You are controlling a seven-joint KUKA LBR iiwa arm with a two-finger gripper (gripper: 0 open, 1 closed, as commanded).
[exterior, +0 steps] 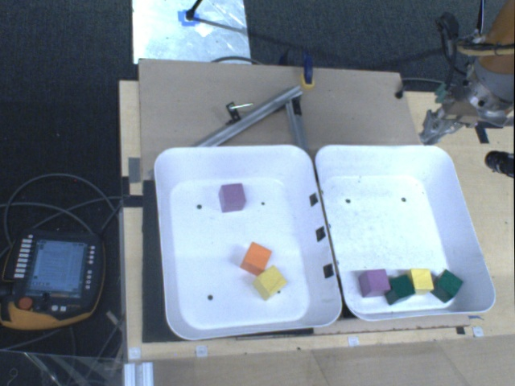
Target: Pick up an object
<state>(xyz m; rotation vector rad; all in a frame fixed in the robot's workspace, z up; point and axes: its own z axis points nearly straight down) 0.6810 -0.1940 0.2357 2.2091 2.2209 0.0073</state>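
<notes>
The left bin (173,215) holds a purple cube (232,197) toward the back, with an orange cube (256,257) and a yellow cube (269,281) touching near its front. Along the front wall of the right bin (386,183) sit a purple cube (373,281), a dark green cube (397,288), a yellow cube (421,279) and a green cube (447,284) in a row. My gripper (435,127) hangs above the back right corner of the right bin, far from every cube, and holds nothing that I can see.
A metal bar (249,115) lies slanted on the brown board (354,103) behind the bins. A teach pendant (52,276) with cables rests on the floor at left. A shiny sheet (189,18) lies at the back.
</notes>
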